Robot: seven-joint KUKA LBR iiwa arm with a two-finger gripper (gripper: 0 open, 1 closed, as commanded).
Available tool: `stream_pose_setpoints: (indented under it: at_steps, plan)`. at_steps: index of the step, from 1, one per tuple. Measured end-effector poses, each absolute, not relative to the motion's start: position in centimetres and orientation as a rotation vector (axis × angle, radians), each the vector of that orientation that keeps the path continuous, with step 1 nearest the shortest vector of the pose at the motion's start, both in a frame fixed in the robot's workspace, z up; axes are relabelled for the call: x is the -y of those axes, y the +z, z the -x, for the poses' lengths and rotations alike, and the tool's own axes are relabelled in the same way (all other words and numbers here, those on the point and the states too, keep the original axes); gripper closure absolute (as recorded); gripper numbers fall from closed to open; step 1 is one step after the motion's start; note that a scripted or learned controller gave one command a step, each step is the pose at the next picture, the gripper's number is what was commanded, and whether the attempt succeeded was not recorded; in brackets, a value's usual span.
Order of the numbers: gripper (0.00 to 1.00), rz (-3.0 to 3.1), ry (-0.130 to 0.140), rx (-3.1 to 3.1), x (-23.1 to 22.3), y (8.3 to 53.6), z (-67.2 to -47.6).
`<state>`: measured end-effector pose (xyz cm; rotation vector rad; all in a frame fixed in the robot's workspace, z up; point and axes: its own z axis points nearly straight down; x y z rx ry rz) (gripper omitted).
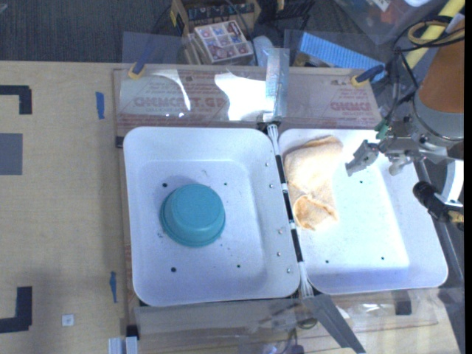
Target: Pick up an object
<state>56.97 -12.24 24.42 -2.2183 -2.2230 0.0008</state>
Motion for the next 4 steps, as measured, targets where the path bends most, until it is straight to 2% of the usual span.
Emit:
stream_pose_setpoints:
  at_steps: [1, 2, 3, 4]
  plan:
    - [0.0, 2.245, 0.0, 2.197, 10.0, 14.2, -58.0]
    - [0.0, 2.106, -0.012, 2.341, 9.6, 9.0, -55.9]
    - [1.0, 2.112, -0.017, 2.34, 9.6, 10.1, -56.0]
    - [1.0, 2.148, 0.001, 2.294, 4.3, 20.1, -61.1]
